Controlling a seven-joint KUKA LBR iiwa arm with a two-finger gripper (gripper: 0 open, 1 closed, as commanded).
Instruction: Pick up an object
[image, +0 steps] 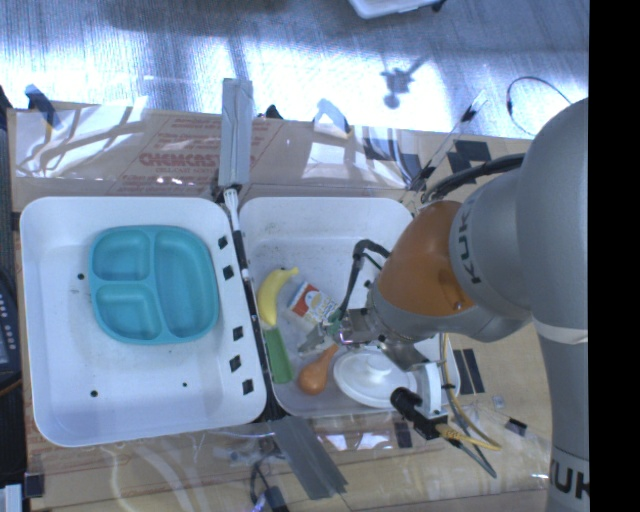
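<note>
Two white bins sit on my bench; gripper (335, 335), finger state I cannot tell, hovers in the right bin (330, 215), with a light, smooth, slippery-looking banana (274, 293) at ten o'clock, best pinched mid-body.

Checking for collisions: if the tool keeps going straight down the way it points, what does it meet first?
Probably the small white-and-red packet under the tool, beside the banana; depth is unclear from above.
</note>
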